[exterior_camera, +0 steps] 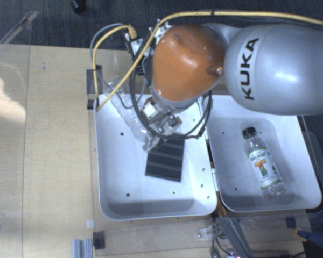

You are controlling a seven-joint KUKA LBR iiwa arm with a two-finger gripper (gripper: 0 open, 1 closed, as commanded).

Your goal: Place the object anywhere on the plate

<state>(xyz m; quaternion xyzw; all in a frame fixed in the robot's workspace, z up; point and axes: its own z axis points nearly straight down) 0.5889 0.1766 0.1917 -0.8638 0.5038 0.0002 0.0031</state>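
While the arm (269, 69) leans over the left bin (116, 198), its tool (159, 128) hangs just above a dark ribbed plate (164, 158) — grip impossible to tell, clear bottle (264, 163) lying in the right bin (304, 198) — well apart.

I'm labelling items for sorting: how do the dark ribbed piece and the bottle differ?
The dark ribbed piece is flat, black and rectangular; the bottle is clear, rounded, with a black cap and coloured label. The piece lies in the left bin beneath the arm's wrist; the bottle in the right bin. Both lie flat.
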